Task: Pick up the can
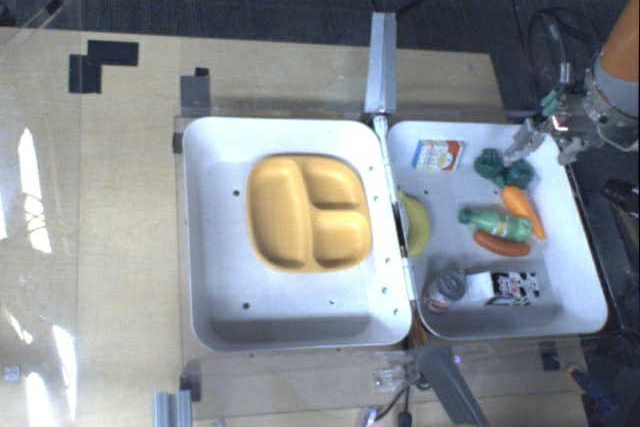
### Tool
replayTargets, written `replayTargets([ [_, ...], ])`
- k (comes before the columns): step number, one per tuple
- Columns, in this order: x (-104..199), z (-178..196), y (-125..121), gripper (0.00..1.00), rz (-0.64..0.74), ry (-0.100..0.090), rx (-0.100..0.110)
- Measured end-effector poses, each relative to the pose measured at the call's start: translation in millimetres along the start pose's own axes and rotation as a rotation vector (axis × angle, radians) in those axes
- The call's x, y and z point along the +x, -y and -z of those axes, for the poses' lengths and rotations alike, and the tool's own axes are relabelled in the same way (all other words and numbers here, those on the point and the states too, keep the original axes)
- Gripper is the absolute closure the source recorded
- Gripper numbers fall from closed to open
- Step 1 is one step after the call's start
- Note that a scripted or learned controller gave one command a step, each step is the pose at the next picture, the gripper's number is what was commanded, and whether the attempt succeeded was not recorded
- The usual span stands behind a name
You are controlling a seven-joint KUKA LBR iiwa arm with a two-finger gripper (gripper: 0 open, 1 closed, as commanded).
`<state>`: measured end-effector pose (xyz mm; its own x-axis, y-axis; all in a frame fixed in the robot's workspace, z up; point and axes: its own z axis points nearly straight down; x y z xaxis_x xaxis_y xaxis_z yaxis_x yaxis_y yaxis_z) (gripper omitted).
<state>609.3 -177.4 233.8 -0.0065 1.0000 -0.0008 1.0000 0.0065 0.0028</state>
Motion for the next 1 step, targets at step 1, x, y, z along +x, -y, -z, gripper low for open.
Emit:
replayTargets([
  [1,-27.5,19.0,-46.0,0.00,0.116,0.003,-0.004],
])
